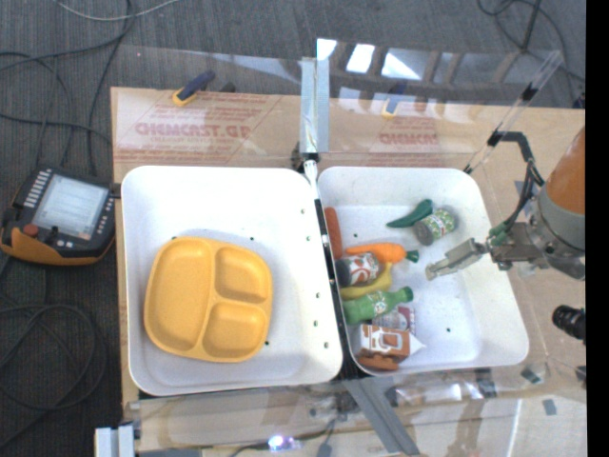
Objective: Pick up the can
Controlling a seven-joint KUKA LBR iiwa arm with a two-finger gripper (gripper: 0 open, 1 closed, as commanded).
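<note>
1. White plastic bins sit side by side on the surface [143, 131]. The left bin [162, 184] has a yellow divided plate [208, 299] lying in it, toward its lower left.
2. The right bin [476, 331] holds all the small stuff, mostly bunched along its left wall.
3. The can [439, 224] is in the upper middle of the right bin, lying on its side, a small one with a greenish patterned label. A dark green pepper [411, 216] lies right against its left end.
4. Below those there's a carrot [379, 252], a second small can-like thing with a red and white label [357, 268], a banana [366, 285], a green bottle [378, 304] lying on its side, and a red and white carton [385, 341] near the bottom edge. A thin reddish stick-like item [332, 232] lies along the left wall.
5. The arm [557, 222] reaches in from the right, with the tool [447, 263] over the right bin, below and slightly right of the can, not touching it. Nothing is in the tool, and I honestly can't tell if it's spread or closed from this angle.
6. A handheld controller [59, 215] sits on the floor left of the surface.
</note>
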